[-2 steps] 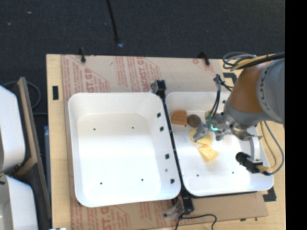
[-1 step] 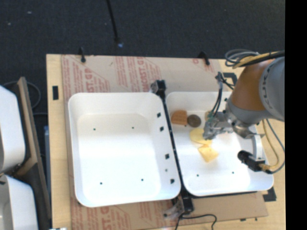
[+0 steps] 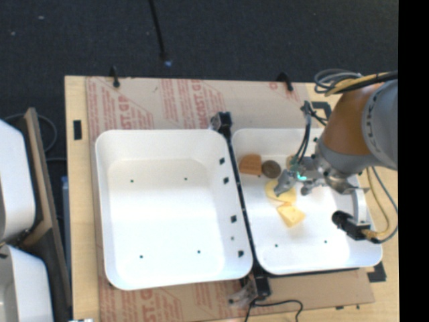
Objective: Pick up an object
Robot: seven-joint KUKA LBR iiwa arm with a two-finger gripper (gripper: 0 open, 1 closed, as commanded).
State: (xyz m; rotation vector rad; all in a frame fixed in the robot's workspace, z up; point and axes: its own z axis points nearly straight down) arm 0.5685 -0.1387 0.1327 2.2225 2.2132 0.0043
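Observation:
In the right bin (image 3: 315,257) lie a brown block (image 3: 250,164), a dark round object (image 3: 271,169) and two pale yellow pieces (image 3: 291,215), one at the bin's middle and one (image 3: 273,191) just left of the gripper. My gripper (image 3: 295,182) hangs low over the upper yellow piece, its fingers pointing left and down. Nothing shows between the fingers, and their spread is hard to read.
The left bin (image 3: 107,180) sits beside the right one, with a black divider rail (image 3: 234,193) between them. Cables and a black fitting (image 3: 348,223) trail off the arm over the right bin's right side. Cardboard (image 3: 154,106) underlies both bins.

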